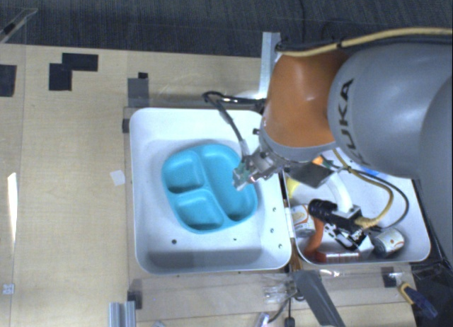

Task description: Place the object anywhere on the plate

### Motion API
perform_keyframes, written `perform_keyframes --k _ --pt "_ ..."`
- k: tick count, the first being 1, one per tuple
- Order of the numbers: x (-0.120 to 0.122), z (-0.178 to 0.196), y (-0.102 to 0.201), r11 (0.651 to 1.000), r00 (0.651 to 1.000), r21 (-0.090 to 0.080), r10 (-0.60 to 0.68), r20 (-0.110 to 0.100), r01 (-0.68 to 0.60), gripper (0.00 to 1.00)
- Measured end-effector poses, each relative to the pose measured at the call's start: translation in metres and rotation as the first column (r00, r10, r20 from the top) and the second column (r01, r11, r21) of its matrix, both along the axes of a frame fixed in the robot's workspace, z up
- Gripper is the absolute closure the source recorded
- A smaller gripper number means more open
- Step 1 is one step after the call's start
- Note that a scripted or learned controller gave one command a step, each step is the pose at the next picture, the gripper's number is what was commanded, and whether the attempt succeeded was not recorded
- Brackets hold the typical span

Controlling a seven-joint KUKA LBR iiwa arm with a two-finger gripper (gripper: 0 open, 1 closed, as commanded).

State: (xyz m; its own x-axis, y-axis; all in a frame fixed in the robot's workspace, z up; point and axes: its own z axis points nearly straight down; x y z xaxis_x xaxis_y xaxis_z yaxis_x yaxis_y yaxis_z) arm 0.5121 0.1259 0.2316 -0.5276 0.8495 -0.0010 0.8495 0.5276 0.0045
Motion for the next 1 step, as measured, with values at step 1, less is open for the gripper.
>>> perform_keyframes --k 1 --pt "0.0077 0.0308 0.0197 0.990 0.990 -0.001 0.141 0.001 -0.141 1.00"
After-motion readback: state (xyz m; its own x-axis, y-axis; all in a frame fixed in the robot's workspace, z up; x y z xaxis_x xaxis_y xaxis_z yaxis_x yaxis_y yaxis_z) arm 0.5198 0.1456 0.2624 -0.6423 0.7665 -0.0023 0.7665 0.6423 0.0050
